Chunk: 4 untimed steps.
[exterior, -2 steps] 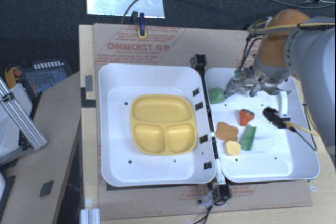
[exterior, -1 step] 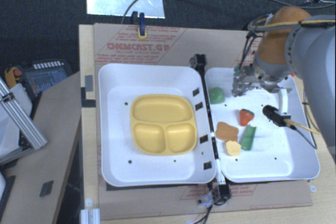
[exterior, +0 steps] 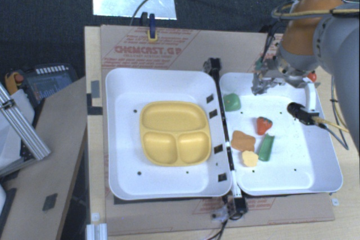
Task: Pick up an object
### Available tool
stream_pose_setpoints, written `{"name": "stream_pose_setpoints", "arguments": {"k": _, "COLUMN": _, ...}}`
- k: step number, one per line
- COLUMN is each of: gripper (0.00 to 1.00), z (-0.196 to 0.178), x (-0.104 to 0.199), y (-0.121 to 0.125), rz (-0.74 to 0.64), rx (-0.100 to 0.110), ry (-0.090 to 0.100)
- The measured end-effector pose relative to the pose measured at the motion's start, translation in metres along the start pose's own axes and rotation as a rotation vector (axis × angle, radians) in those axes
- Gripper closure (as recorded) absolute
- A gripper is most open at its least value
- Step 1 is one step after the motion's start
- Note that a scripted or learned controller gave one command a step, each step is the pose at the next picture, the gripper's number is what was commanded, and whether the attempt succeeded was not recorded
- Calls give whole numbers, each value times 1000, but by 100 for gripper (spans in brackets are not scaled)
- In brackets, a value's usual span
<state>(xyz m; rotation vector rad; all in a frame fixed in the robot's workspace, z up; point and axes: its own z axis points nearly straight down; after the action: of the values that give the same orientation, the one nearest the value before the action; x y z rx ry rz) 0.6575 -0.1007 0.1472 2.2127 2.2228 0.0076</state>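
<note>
A grey KUKA arm (exterior: 336, 42) with an orange band (exterior: 306, 19) reaches in from the right, its gripper (exterior: 260, 87) poised over the far end of the right white bin (exterior: 326, 174). In that bin lie a pale green block (exterior: 231, 102), a red strawberry-shaped toy (exterior: 264, 125), an orange-brown piece (exterior: 243, 140), a dark green stick (exterior: 266, 147) and a small yellow piece (exterior: 250, 159); the last three are clustered close together. The left white bin (exterior: 121, 177) holds a yellow three-compartment plate (exterior: 174, 132). Both bins rest on a printed cardboard sheet (exterior: 169, 48).
</note>
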Motion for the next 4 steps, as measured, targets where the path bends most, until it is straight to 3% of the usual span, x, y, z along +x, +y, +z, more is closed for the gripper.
{"name": "stream_pose_setpoints", "arguments": {"k": 2, "gripper": 100, "z": -108, "x": -8, "y": 8, "rz": 0, "rx": 0, "ry": -1}}
{"name": "stream_pose_setpoints", "arguments": {"k": 3, "gripper": 100, "z": -102, "x": 27, "y": -16, "rz": -3, "rx": 6, "ry": 1}}
{"name": "stream_pose_setpoints", "arguments": {"k": 4, "gripper": 100, "z": -95, "x": 82, "y": -37, "rz": -4, "rx": 7, "ry": 2}}
